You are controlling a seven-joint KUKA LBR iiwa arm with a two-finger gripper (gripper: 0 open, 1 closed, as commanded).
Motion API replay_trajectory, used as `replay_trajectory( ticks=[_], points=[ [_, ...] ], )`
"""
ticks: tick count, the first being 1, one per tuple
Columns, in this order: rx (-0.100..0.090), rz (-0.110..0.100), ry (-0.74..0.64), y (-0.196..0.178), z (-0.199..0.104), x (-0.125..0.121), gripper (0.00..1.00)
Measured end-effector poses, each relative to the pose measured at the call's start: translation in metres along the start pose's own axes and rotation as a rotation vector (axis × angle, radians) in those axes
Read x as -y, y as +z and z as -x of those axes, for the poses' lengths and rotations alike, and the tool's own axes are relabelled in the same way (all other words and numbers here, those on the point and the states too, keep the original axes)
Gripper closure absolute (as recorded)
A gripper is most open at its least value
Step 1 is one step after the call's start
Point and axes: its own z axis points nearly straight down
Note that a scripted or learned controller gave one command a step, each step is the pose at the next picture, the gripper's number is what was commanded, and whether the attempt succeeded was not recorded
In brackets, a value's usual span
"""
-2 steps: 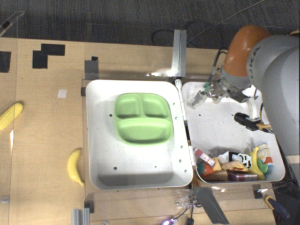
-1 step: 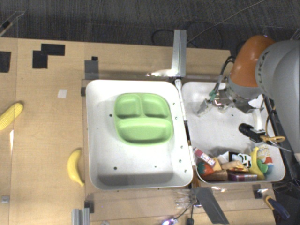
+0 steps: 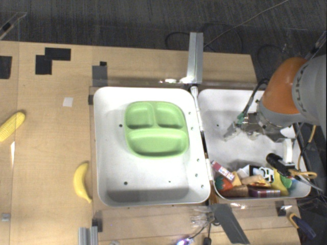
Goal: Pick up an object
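Cluttered small objects (image 3: 255, 180) crowd the right bin's (image 3: 219, 106) near edge; the tool (image 3: 236, 125) hovers above bare floor, fingers apart, nothing picked up yet.

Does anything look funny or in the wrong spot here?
Yes. A banana and a corn cob lie on the bench outside the bins. In the right bin, the small things are heaped along its near edge.

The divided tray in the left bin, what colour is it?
Light green tray, plain, seen in the camera view.
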Motion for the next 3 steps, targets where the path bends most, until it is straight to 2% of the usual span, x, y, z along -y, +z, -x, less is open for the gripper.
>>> replay_trajectory(
  ticks=[1, 2, 3],
  points=[
    [0.002, 0.001, 0.012, -0.002, 0.022, 0.075, 0.00],
    [-0.001, 0.009, 0.009, -0.014, 0.020, 0.071, 1.00],
    [-0.001, 0.009, 0.009, -0.013, 0.020, 0.071, 0.00]
  ],
)
